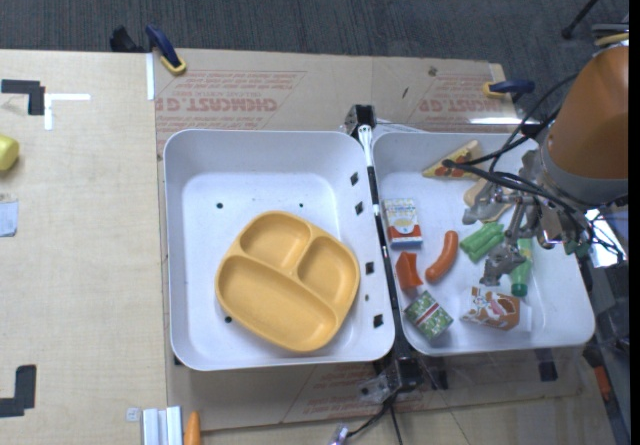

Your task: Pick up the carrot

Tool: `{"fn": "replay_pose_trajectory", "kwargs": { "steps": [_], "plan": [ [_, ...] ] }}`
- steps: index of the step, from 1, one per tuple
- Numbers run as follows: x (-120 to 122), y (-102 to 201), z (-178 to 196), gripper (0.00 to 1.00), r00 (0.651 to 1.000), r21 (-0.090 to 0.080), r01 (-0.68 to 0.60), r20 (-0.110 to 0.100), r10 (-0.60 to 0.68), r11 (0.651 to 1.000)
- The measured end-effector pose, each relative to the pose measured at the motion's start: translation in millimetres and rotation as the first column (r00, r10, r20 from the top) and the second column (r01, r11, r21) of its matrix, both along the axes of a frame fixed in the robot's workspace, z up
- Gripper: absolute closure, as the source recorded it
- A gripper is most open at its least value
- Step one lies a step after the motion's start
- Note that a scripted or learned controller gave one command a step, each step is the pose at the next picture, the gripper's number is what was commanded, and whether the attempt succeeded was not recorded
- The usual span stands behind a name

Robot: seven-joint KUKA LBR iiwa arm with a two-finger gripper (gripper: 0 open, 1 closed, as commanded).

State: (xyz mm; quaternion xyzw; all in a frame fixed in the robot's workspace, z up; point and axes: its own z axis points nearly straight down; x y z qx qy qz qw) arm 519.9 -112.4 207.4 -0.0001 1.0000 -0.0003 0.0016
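Orange-banded arm (pixel 596 118) hangs over the right bin (pixel 572 333), its jaws low above a green item (pixel 483 238); whether they are apart or together I cannot tell. Left of them the carrot (pixel 441 256) lies tilted on the bin floor, untouched, just beside a darker orange piece (pixel 406 272). A small box (pixel 401 221) sits above these, a green carton (pixel 429 315) below. In the left bin (pixel 190 263) rests a yellow plate (pixel 288 280). Both bins stand on the worktop (pixel 80 263).
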Motion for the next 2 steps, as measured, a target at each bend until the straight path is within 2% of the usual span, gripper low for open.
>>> {"fn": "replay_pose_trajectory", "kwargs": {
  "steps": [1,2],
  "plan": [
    [-3.5,13.4,-114.9,0.0,0.995,-0.001,-0.103,0.002,0.103,0.995],
    [-24.6,97.1,-14.9,0.0,1.0,0.001,-0.03,0.003,0.03,1.0]
  ]
}}
